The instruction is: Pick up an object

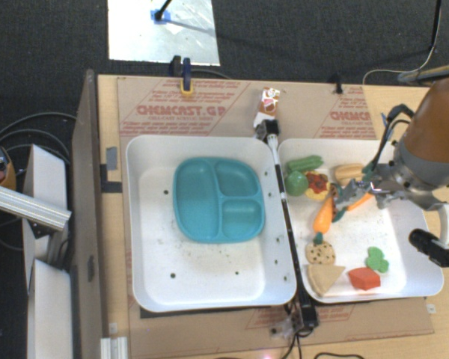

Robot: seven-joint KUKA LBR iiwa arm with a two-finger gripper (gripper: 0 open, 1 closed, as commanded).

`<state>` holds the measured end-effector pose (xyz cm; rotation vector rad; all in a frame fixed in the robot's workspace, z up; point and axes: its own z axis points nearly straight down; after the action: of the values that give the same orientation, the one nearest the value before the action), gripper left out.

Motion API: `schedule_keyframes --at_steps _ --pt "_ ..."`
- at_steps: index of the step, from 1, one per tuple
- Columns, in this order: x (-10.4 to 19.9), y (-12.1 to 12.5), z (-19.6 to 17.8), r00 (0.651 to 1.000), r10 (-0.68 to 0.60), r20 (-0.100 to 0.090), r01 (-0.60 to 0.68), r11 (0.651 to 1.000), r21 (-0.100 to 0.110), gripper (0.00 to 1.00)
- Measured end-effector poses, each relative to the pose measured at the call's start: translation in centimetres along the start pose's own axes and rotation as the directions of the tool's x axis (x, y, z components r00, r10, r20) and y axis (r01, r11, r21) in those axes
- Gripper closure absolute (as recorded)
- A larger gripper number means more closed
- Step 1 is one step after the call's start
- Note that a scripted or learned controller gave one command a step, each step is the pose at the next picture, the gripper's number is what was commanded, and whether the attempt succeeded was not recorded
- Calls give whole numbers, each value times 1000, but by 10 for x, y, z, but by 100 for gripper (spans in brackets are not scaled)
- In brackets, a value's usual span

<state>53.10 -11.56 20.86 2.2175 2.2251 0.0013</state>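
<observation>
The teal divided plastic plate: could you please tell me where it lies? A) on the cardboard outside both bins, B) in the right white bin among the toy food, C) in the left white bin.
C: the teal divided plastic plate lies flat inside the left white bin, apart from the toy food in the right white bin.

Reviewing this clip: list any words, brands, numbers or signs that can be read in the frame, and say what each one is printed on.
"CHEMCAST GP" in red, on the brown sheet under the bins, near its top left.
The same red print repeats at the sheet's top right, seemingly turned round; too distorted to read for certain.
Small red lines beneath each logo: too small to read.
Nothing legible on the bins, teal tray or toy food.
</observation>
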Motion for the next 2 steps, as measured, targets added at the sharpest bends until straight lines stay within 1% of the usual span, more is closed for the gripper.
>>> schedule_keyframes --at_steps 1,2 --pt "4 33 130 1000 -1 1 1 1000 0 0" --pt "3 33 114 1000 0 0 0 1000 -2 100"
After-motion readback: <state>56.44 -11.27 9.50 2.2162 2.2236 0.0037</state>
